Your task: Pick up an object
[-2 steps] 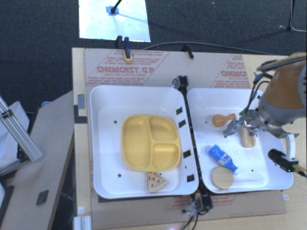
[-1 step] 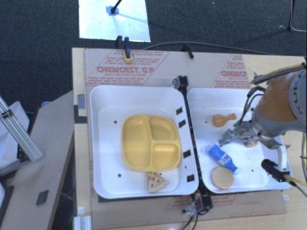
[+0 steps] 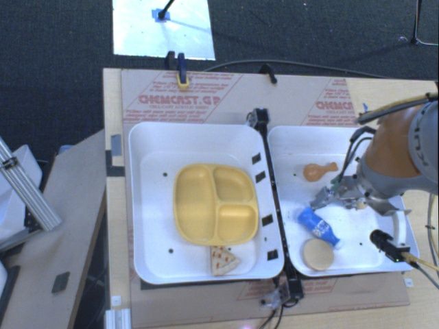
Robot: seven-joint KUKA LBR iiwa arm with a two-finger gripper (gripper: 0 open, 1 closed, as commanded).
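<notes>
In the right bin [image 3: 357, 137] my gripper [image 3: 335, 199] hangs low near the middle, at the end of the grey arm with its orange band [image 3: 391, 142]. Just below and left of it lies a blue bottle [image 3: 318, 227] with a white label, apart from the gripper. An orange drumstick-shaped toy [image 3: 319, 171] rests above and left of the gripper. A round tan disc [image 3: 318, 254] sits near the bin's front wall, below the bottle. I see nothing held in the gripper.
The left bin [image 3: 147, 184] holds a yellow divided plate [image 3: 215, 203] and a pizza-slice toy [image 3: 223, 260] near its front wall. A black ridge [image 3: 268, 190] separates the two bins. The arm's body covers the right bin's right side.
</notes>
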